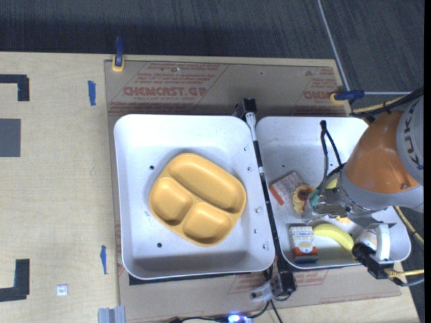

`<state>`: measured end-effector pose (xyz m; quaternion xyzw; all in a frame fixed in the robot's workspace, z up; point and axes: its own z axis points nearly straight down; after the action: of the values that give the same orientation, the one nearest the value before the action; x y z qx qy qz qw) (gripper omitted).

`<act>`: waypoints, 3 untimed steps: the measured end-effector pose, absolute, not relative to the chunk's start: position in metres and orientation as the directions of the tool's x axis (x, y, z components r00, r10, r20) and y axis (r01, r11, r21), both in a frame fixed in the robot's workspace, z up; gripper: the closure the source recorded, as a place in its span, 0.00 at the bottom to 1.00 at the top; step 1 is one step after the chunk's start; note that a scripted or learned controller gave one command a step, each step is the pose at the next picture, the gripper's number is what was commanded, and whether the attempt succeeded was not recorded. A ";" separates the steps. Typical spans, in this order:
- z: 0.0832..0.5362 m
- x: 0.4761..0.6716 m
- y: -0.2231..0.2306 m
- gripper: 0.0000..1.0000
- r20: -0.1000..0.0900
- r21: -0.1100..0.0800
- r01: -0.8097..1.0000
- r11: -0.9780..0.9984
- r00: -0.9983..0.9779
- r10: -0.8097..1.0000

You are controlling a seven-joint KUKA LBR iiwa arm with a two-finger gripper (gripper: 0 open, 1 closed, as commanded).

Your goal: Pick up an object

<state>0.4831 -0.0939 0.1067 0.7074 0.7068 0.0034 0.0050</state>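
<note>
In the right bin point(289, 140), my gripper point(322, 206) is down low near the middle, under the arm's orange band. A small multicoloured object point(302, 196) lies right at its left side, partly hidden by it. A yellow banana point(333, 235) lies just below the gripper, near the bin's front wall. A small yellow and white box with a red label point(303, 239) sits to the left of the banana. An orange and white packet point(285, 184) lies flat, up and left of the gripper.
The left bin point(135, 180) holds a large yellow plate with three compartments point(196, 198). A black cable point(327, 148) loops above the gripper. The arm's wrist covers the right part of the right bin. A black clip point(248, 106) sits where the bins meet.
</note>
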 end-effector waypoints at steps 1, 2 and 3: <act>0.107 0.483 -0.094 0.00 -0.002 0.012 1.000 -0.001 0.001 1.000; 0.117 0.484 -0.094 1.00 -0.003 0.016 1.000 -0.001 0.001 1.000; 0.117 0.484 -0.094 0.00 -0.003 0.015 1.000 -0.001 0.001 1.000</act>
<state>0.4843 -0.0937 0.1167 0.7074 0.7068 0.0044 0.0065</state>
